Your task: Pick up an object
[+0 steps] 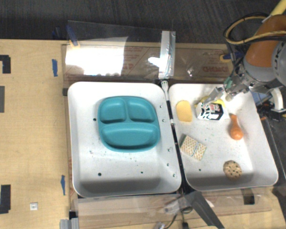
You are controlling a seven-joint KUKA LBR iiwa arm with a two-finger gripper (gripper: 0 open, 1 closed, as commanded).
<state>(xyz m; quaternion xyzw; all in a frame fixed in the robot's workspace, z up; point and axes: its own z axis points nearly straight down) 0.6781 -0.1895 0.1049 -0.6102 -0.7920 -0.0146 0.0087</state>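
Five small things lie in the right bin: a black-and-white carton near the back, a yellow block just left of it, an orange carrot-shaped piece to its right, a patterned cracker nearer the middle, and a round cookie towards the front. Over the carton's upper edge hangs the hand; whether it is apart or together I cannot tell. On the desk, the left bin holds a teal divided plate.

Robotics lab: taped bench, white bins, cabled arm.
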